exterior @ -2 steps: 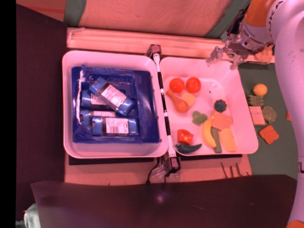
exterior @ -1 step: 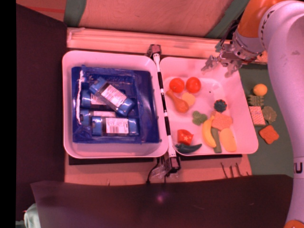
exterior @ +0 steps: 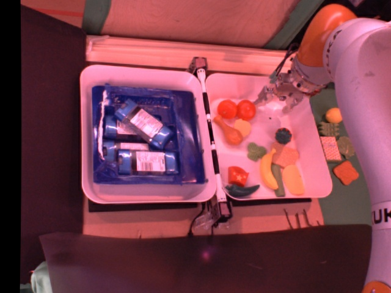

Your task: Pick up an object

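Observation:
My gripper (exterior: 276, 99) hangs over the far part of the right bin (exterior: 317, 163), its two fingers spread and open with nothing between them. Just to its left lie two red tomatoes (exterior: 236, 109). Below them are an orange drumstick (exterior: 228, 130), a dark round berry (exterior: 283, 135), a green piece (exterior: 256, 152), a yellow banana (exterior: 267, 170), an orange slab (exterior: 285, 156), a red pepper (exterior: 237, 176) and a dark green chilli (exterior: 242, 191).
The left bin (exterior: 88, 133) holds a blue tray (exterior: 186, 139) with several blue bottles (exterior: 143, 124). A black-and-white rod (exterior: 209, 127) runs between the bins. Toy foods (exterior: 337, 145) lie on the bench right of the right bin, under the arm.

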Robot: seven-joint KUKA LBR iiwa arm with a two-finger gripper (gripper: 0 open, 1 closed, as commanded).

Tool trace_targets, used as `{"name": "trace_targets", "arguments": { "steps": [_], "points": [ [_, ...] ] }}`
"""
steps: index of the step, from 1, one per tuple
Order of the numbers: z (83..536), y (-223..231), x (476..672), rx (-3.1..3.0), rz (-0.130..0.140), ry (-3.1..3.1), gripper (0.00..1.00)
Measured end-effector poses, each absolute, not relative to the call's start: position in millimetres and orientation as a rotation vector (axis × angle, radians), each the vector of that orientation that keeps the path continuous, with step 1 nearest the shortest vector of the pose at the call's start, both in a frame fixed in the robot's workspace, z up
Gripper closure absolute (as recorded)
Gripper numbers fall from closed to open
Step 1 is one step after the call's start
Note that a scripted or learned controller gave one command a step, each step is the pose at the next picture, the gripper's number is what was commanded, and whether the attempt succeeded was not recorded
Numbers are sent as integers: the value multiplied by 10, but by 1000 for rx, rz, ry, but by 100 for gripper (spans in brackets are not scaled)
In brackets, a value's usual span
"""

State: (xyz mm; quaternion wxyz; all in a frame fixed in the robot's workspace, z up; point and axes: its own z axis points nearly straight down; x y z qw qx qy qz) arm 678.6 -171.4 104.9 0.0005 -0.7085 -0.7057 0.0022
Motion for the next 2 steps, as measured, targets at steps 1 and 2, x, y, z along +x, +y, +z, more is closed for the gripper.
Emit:
{"name": "trace_targets", "arguments": {
  "steps": [1,2],
  "points": [
    [1054,-1716,6824,-2230,-5,-2226,0],
    [1189,-1736,6838,-2237,-7,-2229,100]
  ]
}}
